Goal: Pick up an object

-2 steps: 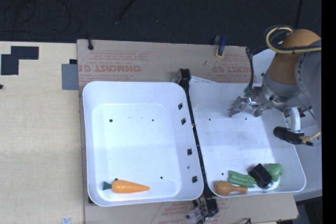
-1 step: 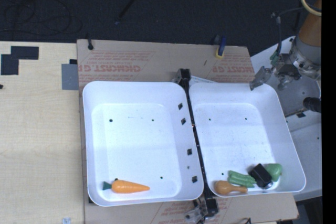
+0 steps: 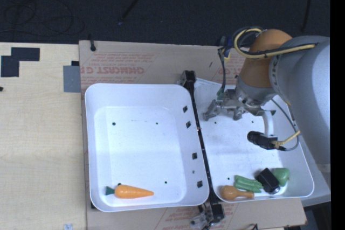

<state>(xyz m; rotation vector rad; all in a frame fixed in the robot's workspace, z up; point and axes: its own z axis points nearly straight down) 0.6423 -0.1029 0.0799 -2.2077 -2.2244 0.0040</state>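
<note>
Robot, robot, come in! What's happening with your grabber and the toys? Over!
Gripper over right bin's far end, holding nothing. Green toys, black block at near edge. Carrot in left bin. Nothing in the way.

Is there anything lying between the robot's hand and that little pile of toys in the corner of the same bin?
In the camera view, bare white bin floor separates the gripper from the toy pile; a black cable plug hangs just to the right.

Smooth glossy plastic bins (image 3: 97, 116) sit on matt brown cardboard (image 3: 140, 64) over pale wood-grain bench (image 3: 38, 137).
</note>
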